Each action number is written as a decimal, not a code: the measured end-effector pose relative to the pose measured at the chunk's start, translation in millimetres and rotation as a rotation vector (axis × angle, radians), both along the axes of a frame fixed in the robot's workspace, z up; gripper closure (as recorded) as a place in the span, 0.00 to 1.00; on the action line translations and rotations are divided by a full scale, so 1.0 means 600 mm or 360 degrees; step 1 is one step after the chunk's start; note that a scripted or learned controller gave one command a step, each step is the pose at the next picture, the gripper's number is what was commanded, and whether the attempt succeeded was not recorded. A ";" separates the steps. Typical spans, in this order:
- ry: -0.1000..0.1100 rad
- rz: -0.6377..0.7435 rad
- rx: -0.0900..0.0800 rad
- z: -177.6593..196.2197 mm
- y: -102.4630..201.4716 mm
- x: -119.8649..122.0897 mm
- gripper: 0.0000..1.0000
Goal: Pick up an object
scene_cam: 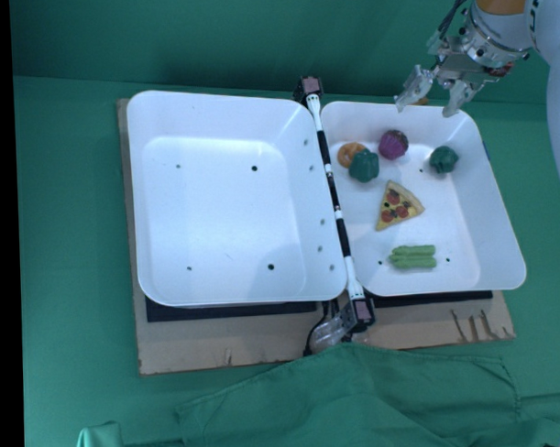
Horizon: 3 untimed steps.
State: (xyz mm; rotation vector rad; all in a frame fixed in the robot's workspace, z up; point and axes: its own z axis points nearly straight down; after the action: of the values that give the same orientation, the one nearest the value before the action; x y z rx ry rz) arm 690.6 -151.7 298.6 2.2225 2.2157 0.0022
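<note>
Gripper: the gripper [437,89] hangs at about one o'clock in the camera view, over the far rim of the right bin [501,256]; its two fingers are spread wide with nothing between them.
Arm: grey wrist with the orange band, entering from the upper right corner.
Candidates: all lie in the right bin. A purple toy [394,144] and a dark green toy [444,158] sit at the bin's twelve and one o'clock, nearest the gripper. An orange toy [350,152] touches a second green toy [364,166] at eleven o'clock. A pizza slice [396,205] lies near the centre, a bundle of green beans [412,256] at six o'clock.
Left bin: the left bin [166,112] lies across the divider bar [331,189].
Stage: judged as approach, no grasp yet.
Risk, rim: a straight descent from here would likely meet the bin's far wall, not a toy.
Risk, cluster: the orange and green pair touch, so fingers could nudge one aside or catch both.
Risk, flat items: the pizza slice looks thin; fingers may close above it.
</note>
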 end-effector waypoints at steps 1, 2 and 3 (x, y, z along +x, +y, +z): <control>0.0018 -0.0004 0.0002 -0.154 -0.006 -0.079 0.00; -0.0012 -0.0006 -0.0006 -0.122 -0.009 -0.071 1.00; -0.0010 -0.0006 -0.0006 -0.123 -0.009 -0.071 0.00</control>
State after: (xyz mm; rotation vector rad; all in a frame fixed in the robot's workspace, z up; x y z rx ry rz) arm 647.8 -156.8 225.0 2.2217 2.2064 0.0056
